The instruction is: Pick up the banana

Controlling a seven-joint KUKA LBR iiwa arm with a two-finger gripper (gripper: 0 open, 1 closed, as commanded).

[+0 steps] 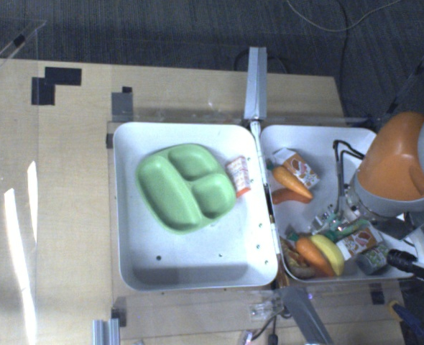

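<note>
The yellow banana [330,254] lies near the front edge of the right bin [320,139], beside an orange carrot-like piece [310,251]. My gripper [333,223] hangs low in that bin, just above and behind the banana, under the arm's orange band [395,165]. I see nothing held in it. The arm hides the right part of the bin.
A second carrot [292,180] and a small carton [299,167] lie at the back of the right bin. More small packages [363,241] sit right of the banana. The left bin [133,257] holds a green divided plate [187,186] and a small packet [239,175].
</note>
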